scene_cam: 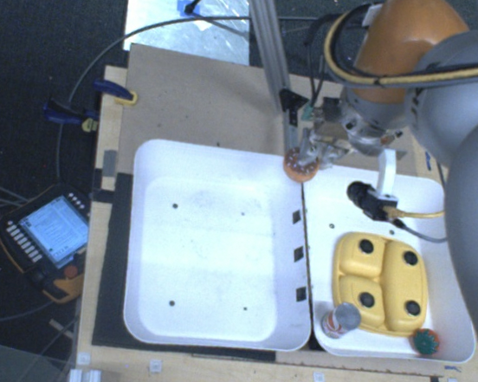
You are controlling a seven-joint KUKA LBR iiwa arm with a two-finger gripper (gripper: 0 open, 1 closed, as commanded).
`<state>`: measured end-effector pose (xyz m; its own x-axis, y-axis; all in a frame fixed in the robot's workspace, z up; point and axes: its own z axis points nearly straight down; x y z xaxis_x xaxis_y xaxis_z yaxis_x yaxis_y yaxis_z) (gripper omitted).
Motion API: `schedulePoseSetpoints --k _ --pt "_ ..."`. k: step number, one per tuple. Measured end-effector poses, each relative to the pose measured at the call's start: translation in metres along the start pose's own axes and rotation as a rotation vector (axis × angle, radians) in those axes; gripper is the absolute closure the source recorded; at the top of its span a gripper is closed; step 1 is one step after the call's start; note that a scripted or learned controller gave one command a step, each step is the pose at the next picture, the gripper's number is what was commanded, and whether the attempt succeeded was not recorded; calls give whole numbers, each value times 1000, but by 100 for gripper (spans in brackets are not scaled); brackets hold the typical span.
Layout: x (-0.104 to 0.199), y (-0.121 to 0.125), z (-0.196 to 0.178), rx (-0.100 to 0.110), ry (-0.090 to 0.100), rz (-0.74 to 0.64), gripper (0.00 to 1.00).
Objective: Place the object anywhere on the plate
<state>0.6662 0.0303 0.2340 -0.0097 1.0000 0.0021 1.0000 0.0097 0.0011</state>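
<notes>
A yellow plate [353, 264] with several compartments lies in the right bin [454, 284], toward its front. My gripper [303, 157] hangs over the far end of the divide between the two bins, well behind and to the left of the plate. Its fingers point down and are shut on a small brown round object [299, 167], which sits at the fingertips just above the bins' back rims.
A small grey-topped cup [344, 317] stands at the plate's front left corner, and a green and red toy [426, 341] lies at its front right. The left bin [206, 243] is beside the gripper. A black cable fitting [371, 200] hangs from the wrist above the right bin.
</notes>
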Motion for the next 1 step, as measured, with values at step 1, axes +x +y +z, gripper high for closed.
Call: schedulePoseSetpoints --k 1 --pt "58 -2 -7 -1 0 -1 100"
